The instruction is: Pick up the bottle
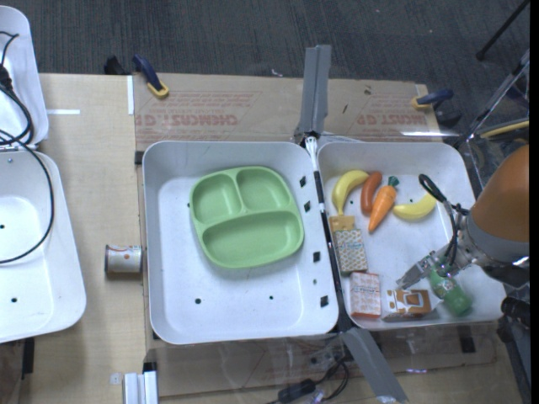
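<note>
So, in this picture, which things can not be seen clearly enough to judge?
- Tool, camera view: small and blurred over the green bottle; any contact between them is unreadable.
- Bottle: its upper part is hidden under the tool.
- Arm: cut off by the right edge.
- Small boxes in the right bin: the print is too small to read.
- Small can beside the left bin: the label is too small to read.

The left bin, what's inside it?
A green plate with three sections lies inside the left bin. The bin's floor beneath the plate is covered, so anything there cannot be seen.
</note>
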Controlling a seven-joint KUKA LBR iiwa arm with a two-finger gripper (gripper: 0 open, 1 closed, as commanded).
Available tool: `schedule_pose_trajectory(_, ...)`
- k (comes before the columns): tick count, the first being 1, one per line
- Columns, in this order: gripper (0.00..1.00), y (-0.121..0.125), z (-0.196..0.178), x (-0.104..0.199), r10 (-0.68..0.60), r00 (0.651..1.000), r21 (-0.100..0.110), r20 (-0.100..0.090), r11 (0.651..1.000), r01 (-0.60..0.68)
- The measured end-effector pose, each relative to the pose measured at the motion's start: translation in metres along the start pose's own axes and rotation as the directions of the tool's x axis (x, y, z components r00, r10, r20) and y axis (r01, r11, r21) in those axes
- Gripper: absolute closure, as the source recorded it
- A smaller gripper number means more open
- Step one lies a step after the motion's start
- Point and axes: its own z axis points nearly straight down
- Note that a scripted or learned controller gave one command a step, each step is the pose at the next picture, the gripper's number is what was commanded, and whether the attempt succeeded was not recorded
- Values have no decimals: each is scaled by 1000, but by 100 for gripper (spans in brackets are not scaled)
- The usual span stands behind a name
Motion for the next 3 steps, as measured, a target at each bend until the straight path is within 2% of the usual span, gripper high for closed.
schedule_pose_trajectory(1,100,0,-9,-1,2,1000,-2,1,1000,-2)
schedule_pose_trajectory(2,100,6,-73,12,11,1000,-1,1,1000,-11)
schedule_pose_trajectory(3,100,-13,-98,-47,134,991,0,2,991,-134)
